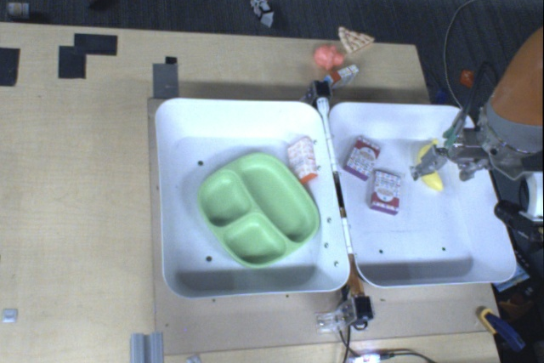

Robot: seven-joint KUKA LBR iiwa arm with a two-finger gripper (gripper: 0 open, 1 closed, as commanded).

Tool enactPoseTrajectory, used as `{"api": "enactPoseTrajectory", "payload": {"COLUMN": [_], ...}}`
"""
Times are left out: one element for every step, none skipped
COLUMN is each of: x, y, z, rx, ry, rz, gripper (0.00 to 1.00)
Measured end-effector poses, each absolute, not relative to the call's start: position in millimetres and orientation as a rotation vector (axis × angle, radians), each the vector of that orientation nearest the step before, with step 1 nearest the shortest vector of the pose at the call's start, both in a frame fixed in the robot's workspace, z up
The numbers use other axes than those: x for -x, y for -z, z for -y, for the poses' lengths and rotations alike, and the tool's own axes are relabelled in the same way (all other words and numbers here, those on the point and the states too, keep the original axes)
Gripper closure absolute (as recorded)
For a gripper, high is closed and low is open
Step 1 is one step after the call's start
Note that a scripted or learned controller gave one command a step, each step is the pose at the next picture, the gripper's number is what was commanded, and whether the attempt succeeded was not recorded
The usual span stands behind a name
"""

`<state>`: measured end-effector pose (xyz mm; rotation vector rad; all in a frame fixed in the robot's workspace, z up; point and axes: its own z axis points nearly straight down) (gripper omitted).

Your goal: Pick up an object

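My gripper (448,170) hangs over the right part of the right bin (425,259), open, with nothing visibly between its fingers. A small yellow object (434,181) lies in the bin right at the gripper's left finger (424,169), partly hidden by it. Two red and white packets (362,157) (385,190) lie side by side to the gripper's left in the same bin. The left bin (183,183) holds a green divided plate (257,208) and a white packet with an orange end (303,159) near the plate's upper right.
Behind the bins on the bench sit a pink lump (328,57), a tan wedge (354,39) and a small orange and white item (343,76). The ridge where the two bins meet (337,183) runs between them. Cables hang at the right, near the arm.
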<state>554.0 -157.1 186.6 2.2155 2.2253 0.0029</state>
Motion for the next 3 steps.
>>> {"api": "enactPoseTrajectory", "payload": {"x": [-577.9,-579.7,-526.8], "y": [-86.5,-98.1,-185.3], "z": [107.6,107.7,67.2], "rx": [-2.212,-2.208,-2.213], "ry": [-0.009,-0.014,-0.006], "rz": [-2.221,-2.218,-2.225], "gripper": [0.0,1.0,1.0]}}
